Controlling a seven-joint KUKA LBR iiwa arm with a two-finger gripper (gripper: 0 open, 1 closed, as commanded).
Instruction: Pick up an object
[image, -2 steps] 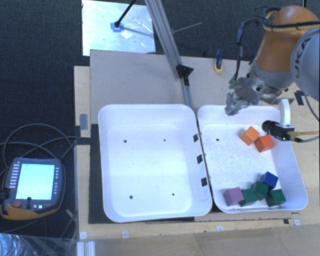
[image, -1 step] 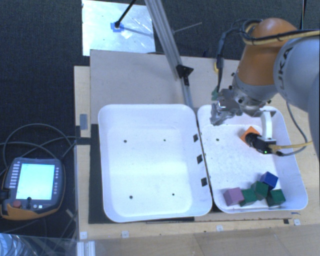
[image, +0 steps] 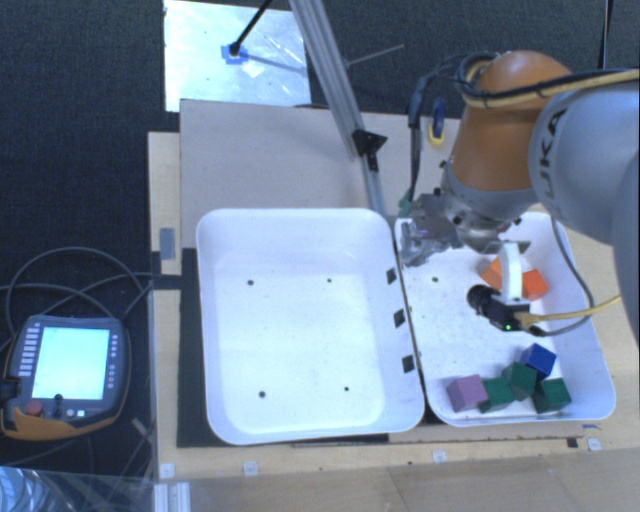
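Looking down: gripper sat at the upper left corner of the right bin, by the wall shared with the left bin. Couldn't tell its state, wrist housing blocked the view. Both bins were shallow, smooth white plastic with rounded corners; the left one showed a few small dark dots on its floor. Right of the gripper lay an orange block, partly behind a white bracket. Below and right of the tool, a cluster in the right bin's near corner: matte pink block, three green blocks, and a blue cube, touching or nearly so. Nothing seen clamped.
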